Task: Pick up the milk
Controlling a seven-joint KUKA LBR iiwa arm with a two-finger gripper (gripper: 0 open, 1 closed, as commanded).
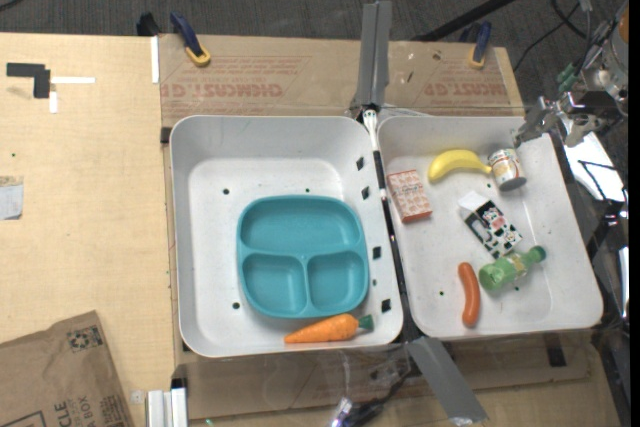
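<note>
The milk (491,224), a small carton with black-and-white cow patches, lies flat and tilted in the right bin (570,215), between the banana (456,163) and the green bottle (510,268). The hand (560,112) sits at the bin's upper right corner; its opening cannot be determined. Judged step: approach; the next move calls for travel over the carton, then descent.
</note>
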